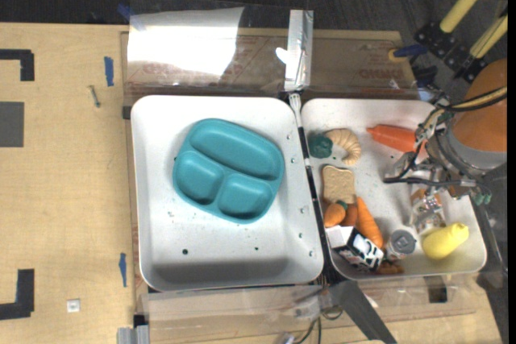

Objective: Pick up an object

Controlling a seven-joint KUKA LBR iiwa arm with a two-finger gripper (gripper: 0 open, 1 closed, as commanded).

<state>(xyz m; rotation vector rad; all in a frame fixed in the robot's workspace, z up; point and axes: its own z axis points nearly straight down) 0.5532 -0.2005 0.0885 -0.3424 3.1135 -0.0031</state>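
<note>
My gripper (426, 205) hangs low over the right part of the right bin (476, 258), below the grey wrist and its orange band (493, 118). Just under it and to the right lies a yellow toy fruit (445, 241); a grey round cap (402, 242) sits to its lower left. An orange-red toy vegetable (393, 137) lies above and to its left. Further left in the bin are a croissant (347, 144), a teal piece (321, 146), a slice of toast (339, 183), orange carrots (367, 221) and a black-and-white item (359, 248). I see nothing held.
The left bin (153, 254) holds a teal divided plate (228, 168). A ridge where the two bin rims meet runs between them (308, 181). Clear plastic sheeting (210, 48) lies behind the bins. Yellow bars and black clamps (455, 20) stand at the upper right.
</note>
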